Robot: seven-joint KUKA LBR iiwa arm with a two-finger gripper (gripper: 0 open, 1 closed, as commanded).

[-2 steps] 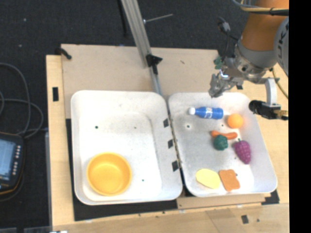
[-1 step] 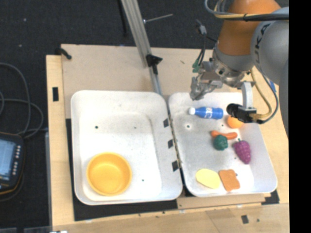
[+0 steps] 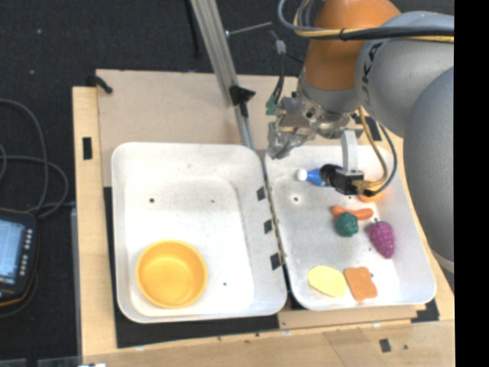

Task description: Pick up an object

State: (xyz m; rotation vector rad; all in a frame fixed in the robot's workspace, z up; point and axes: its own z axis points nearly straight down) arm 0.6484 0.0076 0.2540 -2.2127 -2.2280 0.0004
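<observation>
Arm: the grey arm with its orange band reaches in from the right and hangs over the far left corner of the right bin [image 3: 428,281], a position that reads as a hover above the pile rather than a commitment to any one item.
End effector [image 3: 281,145]: poised above the bin's near-wall corner, apart from every object; whether it is released or clenched cannot be told, since the tip is a dark tangle seen from above.
Candidates for the pick: all lie in the right bin, in a loose line from its middle towards the near edge (none sits under the end effector).
Blue-and-white piece [image 3: 309,177]: nearest to the tool, just beside a black fitting [image 3: 341,178] on the cable.
Green lump [image 3: 346,225]: touching an orange stick [image 3: 362,213], so a grasp there would likely catch both.
Purple grape cluster [image 3: 383,238]: just beside the green lump, free on its far side.
Yellow slice [image 3: 328,281] and orange block [image 3: 361,283]: side by side near the front rim, almost touching.
Left bin [image 3: 130,167]: holds a yellow bowl [image 3: 171,273] at its near corner, well apart from the arm.
Hard to make out: the blue-and-white piece is partly covered; the arm's bulk cuts off the bin's right rim.
Worktop [image 3: 153,105]: a slanted metal rail [image 3: 218,48] crosses it towards the bins' seam.
</observation>
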